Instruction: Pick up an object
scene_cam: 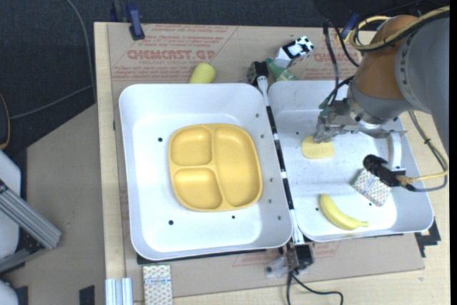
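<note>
Arm's over the right bin (pixel 414 214), gripper (pixel 327 131) low, just above the pale disc (pixel 318 149). Disc lies flat in the bin's upper left, so I'd drop straight down, tips astride its top edge, press to the floor, then pinch. Can't tell how wide the gripper's set; nothing seen held. Banana (pixel 340 213) & packet (pixel 372 188) well apart; 3-part plate (pixel 214 167) in left bin (pixel 143 111)

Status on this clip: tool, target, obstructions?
Tool low in right bin, over pale yellow piece. Nothing seen held. Banana and patterned packet lie apart, not blocking.
</note>
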Controlling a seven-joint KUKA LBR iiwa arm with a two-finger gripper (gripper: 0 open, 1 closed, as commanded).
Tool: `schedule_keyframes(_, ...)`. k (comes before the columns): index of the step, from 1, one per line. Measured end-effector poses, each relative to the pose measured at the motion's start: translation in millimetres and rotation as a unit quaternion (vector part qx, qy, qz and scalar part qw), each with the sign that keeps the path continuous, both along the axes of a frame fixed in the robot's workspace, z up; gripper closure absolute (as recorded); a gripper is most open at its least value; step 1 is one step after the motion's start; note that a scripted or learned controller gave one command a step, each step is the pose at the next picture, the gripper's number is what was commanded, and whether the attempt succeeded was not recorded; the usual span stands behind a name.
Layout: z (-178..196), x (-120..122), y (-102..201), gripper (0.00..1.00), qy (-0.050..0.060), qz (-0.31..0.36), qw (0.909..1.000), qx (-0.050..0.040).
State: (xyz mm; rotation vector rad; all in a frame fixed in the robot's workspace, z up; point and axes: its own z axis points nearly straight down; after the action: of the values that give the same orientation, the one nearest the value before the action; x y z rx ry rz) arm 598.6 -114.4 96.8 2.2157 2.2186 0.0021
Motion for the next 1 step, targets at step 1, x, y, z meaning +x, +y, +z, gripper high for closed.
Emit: schedule_keyframes(1, -0.3, -0.2, 0.0, 0.0, 0.0, 0.0, 1.0, 0.0)
